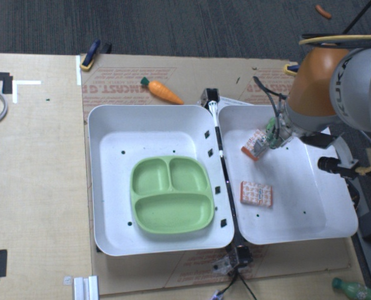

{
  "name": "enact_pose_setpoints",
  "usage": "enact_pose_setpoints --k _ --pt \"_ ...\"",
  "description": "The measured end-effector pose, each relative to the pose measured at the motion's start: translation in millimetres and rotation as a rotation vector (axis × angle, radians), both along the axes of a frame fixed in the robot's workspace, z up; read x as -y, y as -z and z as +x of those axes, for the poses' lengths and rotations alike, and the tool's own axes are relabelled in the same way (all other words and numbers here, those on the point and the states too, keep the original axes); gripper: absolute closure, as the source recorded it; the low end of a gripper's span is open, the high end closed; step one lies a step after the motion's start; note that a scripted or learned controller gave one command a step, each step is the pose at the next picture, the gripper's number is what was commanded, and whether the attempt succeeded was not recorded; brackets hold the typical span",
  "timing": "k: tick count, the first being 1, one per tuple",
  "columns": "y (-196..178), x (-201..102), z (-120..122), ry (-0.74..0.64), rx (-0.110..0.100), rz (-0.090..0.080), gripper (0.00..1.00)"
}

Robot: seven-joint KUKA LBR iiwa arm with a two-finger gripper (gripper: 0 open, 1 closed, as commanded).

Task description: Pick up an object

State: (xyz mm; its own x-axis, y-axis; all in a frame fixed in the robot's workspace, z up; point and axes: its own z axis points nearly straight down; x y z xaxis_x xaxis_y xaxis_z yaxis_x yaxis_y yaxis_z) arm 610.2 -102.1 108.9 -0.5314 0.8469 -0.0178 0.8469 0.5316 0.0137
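Observation:
A small red-and-white packet (256, 145) sits tilted in the back left part of the right bin (310, 224). My gripper (274, 136) is right beside it, touching or nearly touching its right edge, and the wrist hides the contact. A second red-and-white packet (257, 194) lies flat on the bin floor nearer the front, apart from the gripper. The grey arm with its orange band (320, 80) comes in from the right above the bin's back edge.
The left bin (110, 136) holds a green divided plate (172, 194). An orange toy carrot (162, 90) lies on the cardboard behind the bins. A blue clip (90, 54) lies at the back left, and a green bottle (354, 287) at the front right.

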Motion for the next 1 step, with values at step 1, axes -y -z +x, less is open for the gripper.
enact_pose_setpoints --k 1 --pt "0.0 0.0 0.0 0.000 0.000 0.000 0.00"
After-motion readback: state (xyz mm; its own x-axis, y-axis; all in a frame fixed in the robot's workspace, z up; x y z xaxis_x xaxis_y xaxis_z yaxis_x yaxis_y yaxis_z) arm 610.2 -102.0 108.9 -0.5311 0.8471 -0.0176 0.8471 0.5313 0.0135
